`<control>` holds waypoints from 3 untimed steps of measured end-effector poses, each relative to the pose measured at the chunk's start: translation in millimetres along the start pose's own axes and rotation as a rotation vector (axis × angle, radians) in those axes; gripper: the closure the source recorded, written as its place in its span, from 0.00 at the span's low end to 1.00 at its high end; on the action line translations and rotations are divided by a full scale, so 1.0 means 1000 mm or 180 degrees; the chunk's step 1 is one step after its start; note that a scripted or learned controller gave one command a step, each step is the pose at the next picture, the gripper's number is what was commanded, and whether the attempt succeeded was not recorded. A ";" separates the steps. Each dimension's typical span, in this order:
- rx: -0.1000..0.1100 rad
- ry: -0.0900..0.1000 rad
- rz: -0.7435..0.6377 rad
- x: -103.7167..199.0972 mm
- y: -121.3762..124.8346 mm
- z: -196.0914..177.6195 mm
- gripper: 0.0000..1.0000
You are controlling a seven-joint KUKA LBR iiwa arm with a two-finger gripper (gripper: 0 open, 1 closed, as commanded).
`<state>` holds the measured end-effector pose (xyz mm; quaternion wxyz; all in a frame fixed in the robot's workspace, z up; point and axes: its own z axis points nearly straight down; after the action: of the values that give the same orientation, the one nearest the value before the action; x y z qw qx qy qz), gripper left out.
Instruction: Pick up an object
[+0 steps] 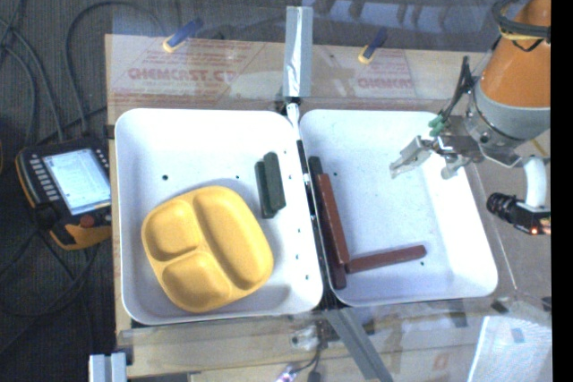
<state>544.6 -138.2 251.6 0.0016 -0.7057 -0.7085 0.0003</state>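
Tool (405,158) hangs over the upper right part of the right bin (466,228), fingers spread apart, nothing between them.

Candidate objects: brown L-shaped piece (345,237) in the right bin, long leg lying along the bin's left wall, short leg pointing right across the floor. Dark green block (269,184) in the left bin (134,192), near the shared wall. Yellow divided tray (208,247) fills the lower left of that bin, just beside the block.

Risks, as judged:
- L-piece sits well apart from the tool; its long leg hugs the wall, so a finger may strike the rim or find no room to get beside it. The short leg looks the freer grasp.
- Piece is thin and flat; fingers may close above it or skid off.
- Tray is wide, rounded and glossy, probably too broad for the fingers.

Materials: bins smooth white plastic, shallow. L-piece matte, wood-like, square-edged. Block dark, matte, oblong. Tray moulded plastic, three compartments, soft corners.
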 end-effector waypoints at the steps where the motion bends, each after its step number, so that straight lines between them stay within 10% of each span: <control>1: 0.0001 -0.0002 0.0297 -0.016 -0.061 0.055 0.00; 2: -0.0020 -0.0004 0.0284 -0.050 -0.057 0.157 0.00; 3: -0.0069 -0.0034 0.0187 0.008 -0.051 0.160 0.00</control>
<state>493.5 -130.4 91.8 -0.0098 -0.7261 -0.6875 -0.0037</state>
